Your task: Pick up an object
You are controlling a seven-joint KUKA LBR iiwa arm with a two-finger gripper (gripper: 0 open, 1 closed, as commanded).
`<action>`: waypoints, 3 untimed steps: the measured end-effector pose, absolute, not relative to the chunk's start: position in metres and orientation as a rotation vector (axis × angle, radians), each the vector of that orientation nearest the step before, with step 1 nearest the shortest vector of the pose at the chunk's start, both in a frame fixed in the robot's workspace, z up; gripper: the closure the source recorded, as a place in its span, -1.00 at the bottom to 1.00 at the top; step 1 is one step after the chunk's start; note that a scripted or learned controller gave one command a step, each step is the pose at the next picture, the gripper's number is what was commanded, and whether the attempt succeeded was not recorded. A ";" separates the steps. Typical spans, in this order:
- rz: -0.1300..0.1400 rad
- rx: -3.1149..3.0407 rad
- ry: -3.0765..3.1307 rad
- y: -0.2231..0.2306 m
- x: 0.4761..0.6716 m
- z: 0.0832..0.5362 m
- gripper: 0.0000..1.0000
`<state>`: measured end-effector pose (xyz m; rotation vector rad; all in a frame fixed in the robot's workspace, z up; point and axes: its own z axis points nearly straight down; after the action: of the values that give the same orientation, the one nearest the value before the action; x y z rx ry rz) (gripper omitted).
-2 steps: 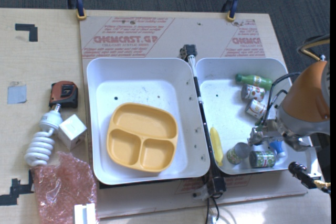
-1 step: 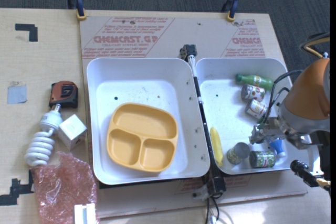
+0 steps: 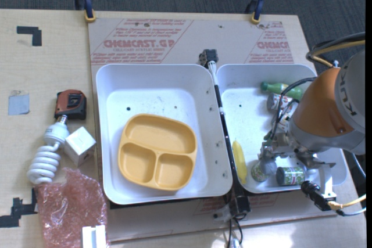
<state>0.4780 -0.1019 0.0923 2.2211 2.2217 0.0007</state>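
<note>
on the far left of the bench, outside the bins, a white spiral light bulb lies next to a small white cube, with an orange and black tape measure just above them and a crumpled pink plastic bag below. moving right, the left bin holds a yellow divided plate with three compartments, lying flat and slightly toward the bin's lower half. a black bar runs between the two bins. the right bin comes next: a yellow banana-shaped piece lies along its left wall, a green bottle lies on its side near the top, and a small can sits just beneath that bottle. near the bin's lower edge sit a greyish round object and, just to its right, a small green-labelled container on its side. the grey arm with its orange band leans in from the right over this bin, and the gripper is low among the clutter, right above the greyish round object. i cannot tell its state, nor whether it has anything.
</note>
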 end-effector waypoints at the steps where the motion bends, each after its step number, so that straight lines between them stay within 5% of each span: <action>1: 0.001 2.222 2.221 -0.102 0.478 0.092 -1.00; 2: 0.003 2.220 2.220 -0.102 0.479 0.102 1.00; 3: 0.000 2.218 2.223 -0.054 0.536 0.192 1.00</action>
<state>0.5364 -0.0539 0.1924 2.2181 2.2228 -0.0001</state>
